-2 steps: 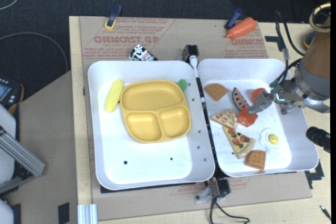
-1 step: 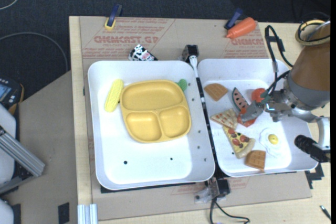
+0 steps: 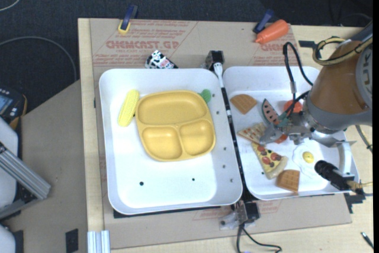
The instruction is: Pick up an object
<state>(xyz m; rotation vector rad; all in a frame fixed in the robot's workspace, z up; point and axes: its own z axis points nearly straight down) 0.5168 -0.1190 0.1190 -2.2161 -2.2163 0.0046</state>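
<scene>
Camera view: arm (image 3: 337,92) reaches in from the right, pincer (image 3: 277,130) low in the right bin (image 3: 251,183) among 2 pizza slices (image 3: 267,157), toast (image 3: 243,103), watermelon slice (image 3: 269,111) and egg (image 3: 307,157); its state I cannot tell. Left bin (image 3: 118,186) holds a yellow tray (image 3: 174,124) with corn (image 3: 128,107) just beside it.

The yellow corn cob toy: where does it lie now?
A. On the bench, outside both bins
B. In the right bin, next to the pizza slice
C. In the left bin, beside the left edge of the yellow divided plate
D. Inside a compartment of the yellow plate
C: the corn cob lies on the floor of the left bin, beside the left edge of the yellow divided plate.
</scene>
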